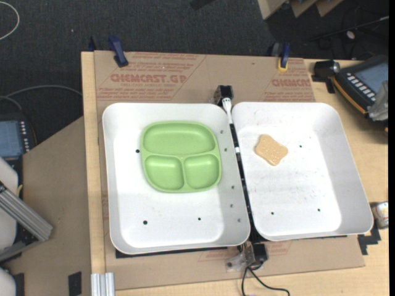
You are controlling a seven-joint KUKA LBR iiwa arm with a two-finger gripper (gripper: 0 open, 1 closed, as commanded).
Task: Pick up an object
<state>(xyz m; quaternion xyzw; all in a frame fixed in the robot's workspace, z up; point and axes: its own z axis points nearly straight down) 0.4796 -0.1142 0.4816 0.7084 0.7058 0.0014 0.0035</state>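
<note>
Brown board-topped bench (185, 73) carries two shallow white bins side by side. Right bin (327, 184) holds small tan biscuit-like piece (271, 150) in far-left part, near dividing rim, lying flat, long axis slanted from far-left to near-right. Bare bin floor all round it, nothing against it. Left bin (123, 221) holds green three-compartment tray (181, 156), well apart from piece. Tool state: cannot tell.

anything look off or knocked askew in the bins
Nothing stands out. The green divided plate lies flat in the left bin, and the tan cracker-like piece lies flat in the right bin. No spills or damage are visible.
</note>
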